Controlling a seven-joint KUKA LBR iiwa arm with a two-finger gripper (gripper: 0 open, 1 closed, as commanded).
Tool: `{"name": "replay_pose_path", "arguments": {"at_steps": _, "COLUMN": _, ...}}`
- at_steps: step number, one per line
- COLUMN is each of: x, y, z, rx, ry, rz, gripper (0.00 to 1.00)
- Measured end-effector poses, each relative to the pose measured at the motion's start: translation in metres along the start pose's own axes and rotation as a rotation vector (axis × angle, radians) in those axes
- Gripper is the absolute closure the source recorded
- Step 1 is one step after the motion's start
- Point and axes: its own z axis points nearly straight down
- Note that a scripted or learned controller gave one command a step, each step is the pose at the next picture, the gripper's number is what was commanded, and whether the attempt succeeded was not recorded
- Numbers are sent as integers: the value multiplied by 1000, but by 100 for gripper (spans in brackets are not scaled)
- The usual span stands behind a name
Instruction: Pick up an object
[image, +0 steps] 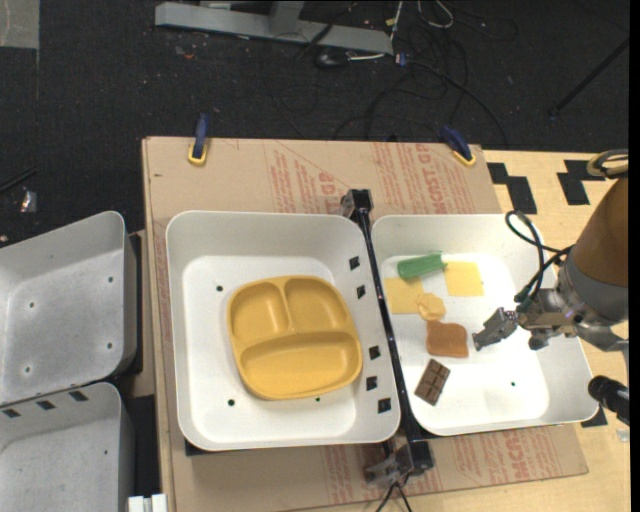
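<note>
Far off to my left, in the other bin (190, 330), sits the yellow divided plate (295, 335), flat and alone, nothing to do with me right now. Coming in closer, across the black divider (385, 330) between the bins, here is my side: the right-hand bin (520, 400) with a small scatter of objects. Furthest from me up there is the green piece (420, 266), lying beside a yellow square (463, 279), with a paler yellow slab (402, 296) just below them. Nearer still, a small tan lump (431, 306) touches the top of the brown square (448, 340), and that brown square is the closest thing to me, just to my left. Below it and further left lies the dark chocolate-looking bar (432, 382), on its own.

And here I am: my gripper (492, 330) hangs low over the bin floor, tip pointing left toward the brown square, close beside it but apart from it. Whether my fingers are spread or closed I cannot tell from this slant; they read as one dark shape.

Progress, as I judge it: nothing is lifted. Every object lies on the white floor. I'd call this the approach, with the grasp and the lift both left to do.
</note>
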Motion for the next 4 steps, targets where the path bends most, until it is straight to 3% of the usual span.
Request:
{"name": "replay_pose_path", "arguments": {"at_steps": 1, "x": 1, "y": 3, "z": -6, "rx": -13, "ry": -3, "rz": -4, "gripper": 0}}
{"name": "replay_pose_path", "arguments": {"at_steps": 3, "x": -7, "y": -3, "z": 106, "rx": -7, "ry": 0, "rz": -2, "gripper": 0}}
{"name": "replay_pose_path", "arguments": {"at_steps": 4, "x": -7, "y": -3, "z": 108, "rx": -12, "ry": -2, "rz": -2, "gripper": 0}}
